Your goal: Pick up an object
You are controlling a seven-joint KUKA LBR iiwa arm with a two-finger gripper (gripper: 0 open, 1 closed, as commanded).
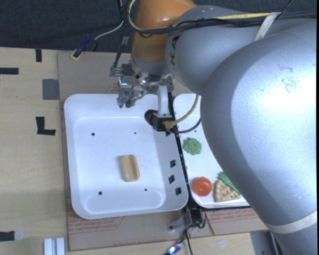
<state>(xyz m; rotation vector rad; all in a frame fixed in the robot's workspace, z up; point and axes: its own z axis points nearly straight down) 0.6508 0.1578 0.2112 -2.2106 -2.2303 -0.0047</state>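
Note:
A tan bread-like loaf (129,168) lies near the middle of the left white bin (85,142). In the right bin (202,200) I see a green broccoli piece (192,145), a red tomato (202,186) and a pizza slice (225,190). My gripper (127,99) hangs over the far rim of the left bin, well above and behind the loaf. Its fingers (131,98) are close together with nothing seen between them.
The big grey arm covers most of the right bin and the right side of the bench. Black cables and a connector (158,119) hang by the divider between the bins. Brown cardboard (85,70) lies under the bins.

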